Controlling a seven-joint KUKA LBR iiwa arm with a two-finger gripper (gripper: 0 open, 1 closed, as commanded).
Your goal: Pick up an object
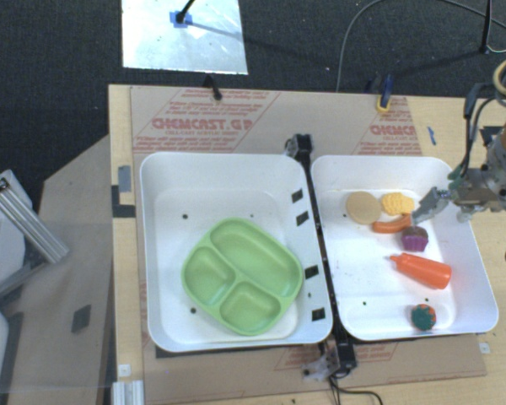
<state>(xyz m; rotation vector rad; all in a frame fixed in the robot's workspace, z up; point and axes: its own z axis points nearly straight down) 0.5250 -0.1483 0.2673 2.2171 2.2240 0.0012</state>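
The right bin [481,310] holds several toy foods. A tan round piece [363,207] and a yellow corn piece [396,202] lie at the back, with an orange sausage [390,224] just in front of them. A purple piece [415,240], an orange carrot [423,270] and a green-and-red ball [422,315] follow toward the front. My gripper [434,202] hangs over the bin's right back part, just right of the corn and above the purple piece. Nothing shows in its grasp.
A green divided plate [241,275] lies in the left bin [164,226]. A black divider [314,234] runs between the bins. Cables [379,24] loop behind the bench, and a metal sheet [184,24] lies at the back left.
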